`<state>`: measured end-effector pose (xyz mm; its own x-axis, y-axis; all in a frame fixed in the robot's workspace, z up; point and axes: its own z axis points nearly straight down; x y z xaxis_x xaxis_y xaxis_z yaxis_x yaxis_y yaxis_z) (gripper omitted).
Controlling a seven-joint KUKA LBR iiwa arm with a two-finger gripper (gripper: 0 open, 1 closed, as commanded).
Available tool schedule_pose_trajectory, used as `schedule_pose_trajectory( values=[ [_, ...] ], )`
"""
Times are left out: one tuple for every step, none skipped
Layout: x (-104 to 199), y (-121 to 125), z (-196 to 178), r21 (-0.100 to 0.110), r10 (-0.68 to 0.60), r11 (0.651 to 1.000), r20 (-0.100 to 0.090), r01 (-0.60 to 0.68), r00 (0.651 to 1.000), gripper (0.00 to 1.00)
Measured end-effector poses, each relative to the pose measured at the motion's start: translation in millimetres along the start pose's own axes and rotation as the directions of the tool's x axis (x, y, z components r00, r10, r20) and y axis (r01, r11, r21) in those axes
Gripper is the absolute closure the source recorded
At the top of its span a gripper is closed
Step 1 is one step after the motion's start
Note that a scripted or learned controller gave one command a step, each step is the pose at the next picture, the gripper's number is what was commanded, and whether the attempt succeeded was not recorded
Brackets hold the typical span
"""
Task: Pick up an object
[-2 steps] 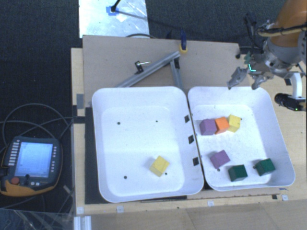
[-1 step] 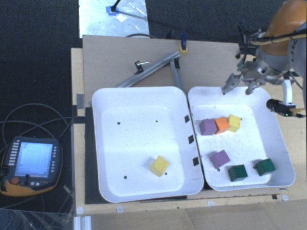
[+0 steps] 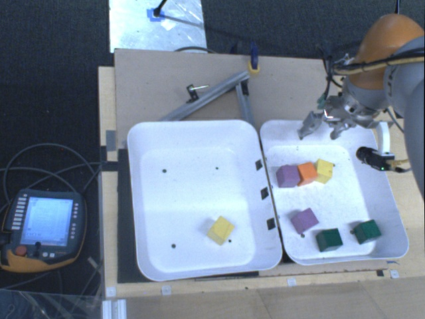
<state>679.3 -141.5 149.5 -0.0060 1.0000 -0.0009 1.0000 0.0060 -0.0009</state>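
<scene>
Your gripper (image 3: 323,130) hangs spread apart, nothing between its fingers, over the right bin's (image 3: 385,208) far rim. Just below it you see a purple block (image 3: 287,176), orange block (image 3: 307,173) and yellow block (image 3: 325,170) touching in a row.

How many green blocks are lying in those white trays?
2. Both sit in the right bin, near its front edge: one green block just right of a purple block, the other green block nearer the right corner.
</scene>
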Motion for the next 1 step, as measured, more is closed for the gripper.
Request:
schedule_pose_trajectory(
  values=[
    [0.3,-0.3,51.8,0.002,0.000,1.000,-0.001,0.000,1.000,0.00]
  ],
)
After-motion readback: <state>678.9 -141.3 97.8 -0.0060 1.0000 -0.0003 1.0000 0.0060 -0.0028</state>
